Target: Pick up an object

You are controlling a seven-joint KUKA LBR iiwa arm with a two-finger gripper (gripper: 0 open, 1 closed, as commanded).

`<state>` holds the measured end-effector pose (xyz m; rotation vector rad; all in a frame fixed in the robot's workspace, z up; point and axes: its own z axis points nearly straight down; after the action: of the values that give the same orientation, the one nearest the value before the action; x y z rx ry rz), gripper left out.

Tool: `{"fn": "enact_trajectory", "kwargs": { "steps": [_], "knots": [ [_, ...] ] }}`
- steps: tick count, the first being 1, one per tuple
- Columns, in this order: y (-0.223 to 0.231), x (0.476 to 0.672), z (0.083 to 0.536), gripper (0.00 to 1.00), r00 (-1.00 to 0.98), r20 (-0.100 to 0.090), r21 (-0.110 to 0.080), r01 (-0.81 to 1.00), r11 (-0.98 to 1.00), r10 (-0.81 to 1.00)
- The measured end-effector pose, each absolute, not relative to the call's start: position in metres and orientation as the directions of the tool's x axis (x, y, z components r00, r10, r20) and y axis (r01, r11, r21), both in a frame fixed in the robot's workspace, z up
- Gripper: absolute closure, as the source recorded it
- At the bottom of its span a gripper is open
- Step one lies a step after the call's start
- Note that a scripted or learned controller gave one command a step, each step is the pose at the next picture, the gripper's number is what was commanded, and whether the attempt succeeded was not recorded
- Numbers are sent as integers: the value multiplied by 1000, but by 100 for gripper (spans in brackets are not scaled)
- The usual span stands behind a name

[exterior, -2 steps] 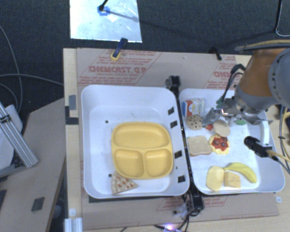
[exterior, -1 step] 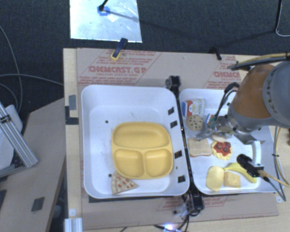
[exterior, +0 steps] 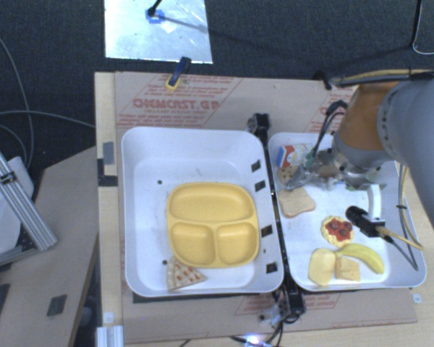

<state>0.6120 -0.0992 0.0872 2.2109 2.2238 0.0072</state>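
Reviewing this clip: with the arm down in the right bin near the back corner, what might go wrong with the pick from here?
1. The gripper sits among crowded items: the bread slice and a red-and-white packet lie close together, so it may nudge or catch two things.
2. It works right beside the wall between the two bins, so the fingers may strike it.
3. The bread slice lies flat, so the fingers may slide off it.
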Motion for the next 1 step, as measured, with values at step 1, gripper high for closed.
{"fn": "enact_trajectory", "kwargs": {
  "steps": [1],
  "knots": [
    [-82,657,86,0,-7,0,7,1000,7,1000]
  ]
}}
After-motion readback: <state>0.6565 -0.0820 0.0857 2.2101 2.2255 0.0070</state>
